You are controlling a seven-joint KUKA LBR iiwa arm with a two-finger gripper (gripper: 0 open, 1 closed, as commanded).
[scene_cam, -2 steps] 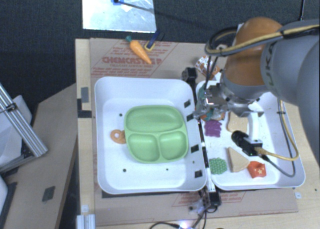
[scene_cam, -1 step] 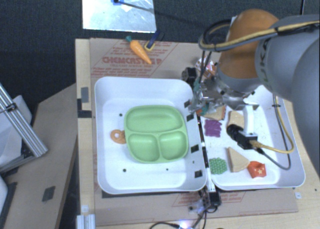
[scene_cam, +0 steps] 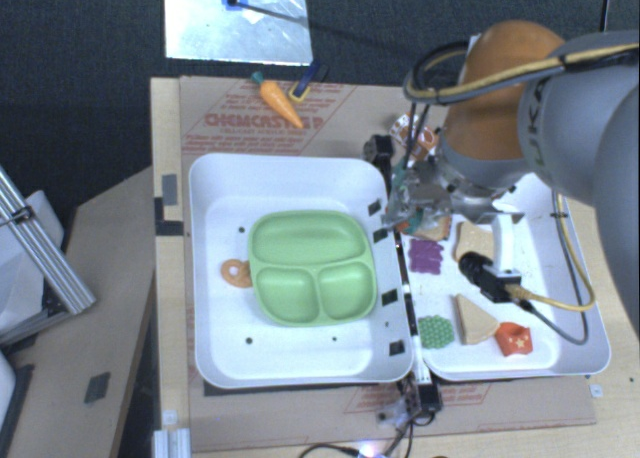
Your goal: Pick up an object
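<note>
In the camera view, your hand [scene_cam: 415,211] hangs low over the right bin [scene_cam: 540,301], just right of the plate's far corner and close to the ridge [scene_cam: 400,286] where the two bins meet. You cannot tell whether it is spread or pressed together, so do not count anything as held. The plate [scene_cam: 310,268] lies in the left bin [scene_cam: 290,186].

The likeliest thing to pick is the purple piece [scene_cam: 427,255]. It sits just right of the plate, across the ridge and almost beneath the hand. Further right of the plate lie a tan slice [scene_cam: 468,241], a wedge [scene_cam: 476,319], a green lump [scene_cam: 435,330] and a red piece [scene_cam: 514,340].

Watch for three things. The purple piece looks flat and low, so the hand may close above it and come up with nothing. It also sits near the ridge, so a descent drifting toward the plate could strike the bin wall. The tan slice is near, and a wide approach could nudge it or catch both.
</note>
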